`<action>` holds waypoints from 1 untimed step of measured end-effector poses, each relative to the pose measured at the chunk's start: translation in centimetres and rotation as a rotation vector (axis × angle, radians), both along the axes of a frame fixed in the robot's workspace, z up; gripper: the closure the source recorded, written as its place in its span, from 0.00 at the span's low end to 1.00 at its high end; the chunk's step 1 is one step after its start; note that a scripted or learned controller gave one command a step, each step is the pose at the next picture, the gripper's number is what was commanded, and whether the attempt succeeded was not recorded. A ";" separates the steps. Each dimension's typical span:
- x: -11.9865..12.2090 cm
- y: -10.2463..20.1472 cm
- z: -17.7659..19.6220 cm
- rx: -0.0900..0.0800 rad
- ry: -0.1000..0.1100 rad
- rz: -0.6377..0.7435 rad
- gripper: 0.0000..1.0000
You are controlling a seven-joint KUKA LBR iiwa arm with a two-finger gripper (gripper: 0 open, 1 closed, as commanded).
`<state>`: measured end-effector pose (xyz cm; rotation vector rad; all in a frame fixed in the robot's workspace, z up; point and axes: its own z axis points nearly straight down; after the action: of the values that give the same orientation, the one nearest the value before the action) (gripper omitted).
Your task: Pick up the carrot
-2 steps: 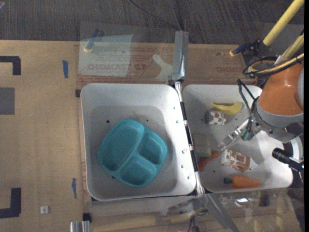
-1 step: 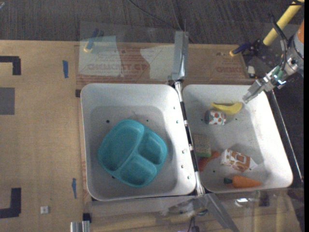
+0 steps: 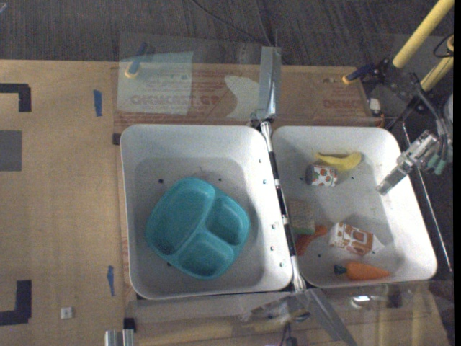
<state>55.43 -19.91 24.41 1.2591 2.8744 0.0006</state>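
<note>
Gripper (image 3: pixel 389 184) hangs over the right edge of the right bin (image 3: pixel 414 215), tilted down and inward from the arm (image 3: pixel 425 153); whether it is open or closed cannot be told at this size, and nothing shows in it.

Nearest to it, toward the bin's far edge, lie a banana (image 3: pixel 341 161) and, just in front of that, a small box (image 3: pixel 322 175). Nearer the front sits a carton (image 3: pixel 351 238), white with orange marks. At the bin's left wall an orange piece (image 3: pixel 308 238) lies beside a pale object that is too dim to name.

The carrot (image 3: pixel 364 270) lies along the front edge of the right bin, toward the front right corner, green top pointing left, just in front of the carton and well apart from the gripper. The left bin (image 3: pixel 137 193) holds a teal tray (image 3: pixel 198 227).

Risks, as a judgement: the carrot is slim and round, so a closing grasp may roll it or pinch only its taper and lose it on the lift. It lies close to the front wall and the carton, so a descending finger could land on either, or nudge the carton onto it. The orange piece at the left wall could also be mistaken for the target.
</note>
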 end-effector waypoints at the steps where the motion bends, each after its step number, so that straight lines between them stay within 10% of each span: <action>1: -7.5 4.8 -4.4 0.001 0.001 0.234 0.00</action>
<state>47.96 -15.15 20.05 0.9152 3.0033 0.0014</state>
